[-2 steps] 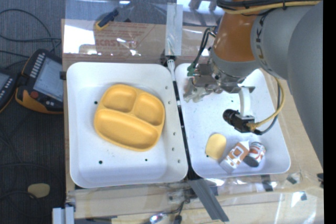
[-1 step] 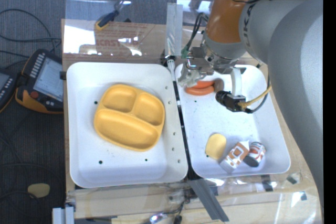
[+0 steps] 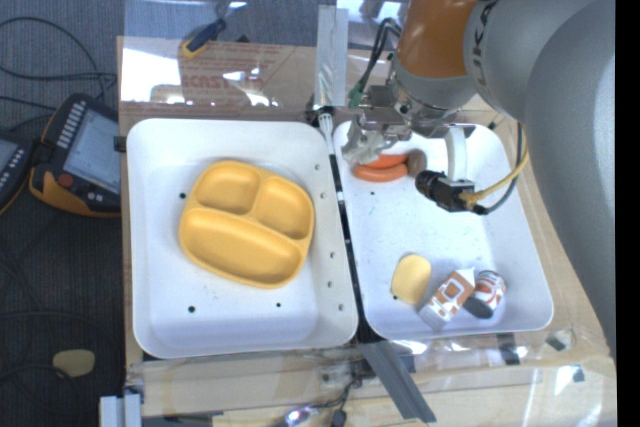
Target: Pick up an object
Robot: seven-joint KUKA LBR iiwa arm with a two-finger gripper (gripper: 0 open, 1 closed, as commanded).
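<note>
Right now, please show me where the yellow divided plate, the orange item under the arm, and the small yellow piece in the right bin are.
yellow divided plate (image 3: pixel 247 221), camera view, on its central ridge.
orange item (image 3: pixel 383 169), camera view, on its visible front edge.
small yellow piece (image 3: pixel 410 277), camera view, on its middle.

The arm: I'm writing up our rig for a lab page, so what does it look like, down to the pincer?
The arm has a smooth grey shell with a glossy orange band above the wrist. Black and yellow cables run over its top. The pincer is a metallic grey block, with a black-and-yellow cable looping beside it.
</note>
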